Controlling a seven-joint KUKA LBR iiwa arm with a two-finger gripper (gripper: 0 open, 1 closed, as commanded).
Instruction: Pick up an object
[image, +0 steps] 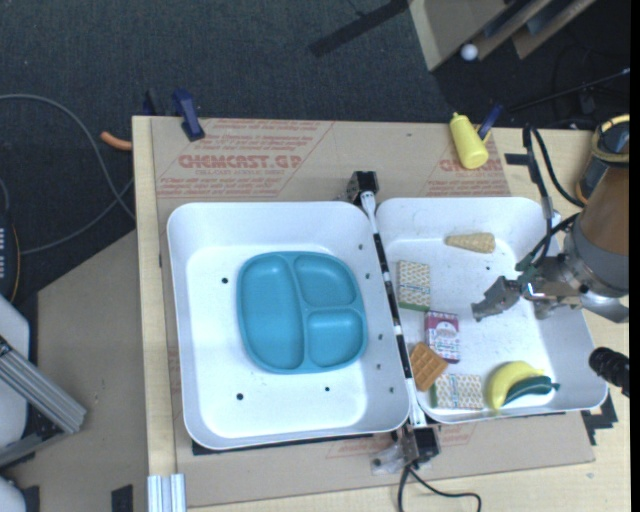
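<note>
A: Looking for something to pick, what lies nearest the claw?

B: The small pink packet, just left and below it on the right bin floor. Below the claw sits the yellow banana, hard against the bin's near edge.

A: And the claw itself?

B: Fingers parted a little, nothing between them, over bare white floor with open room all around.

A: Farther out?

B: Left of it, a wafer hugs the dividing rim; a cone lies above. Well left, the blue divided plate sits mid left bin.
</note>
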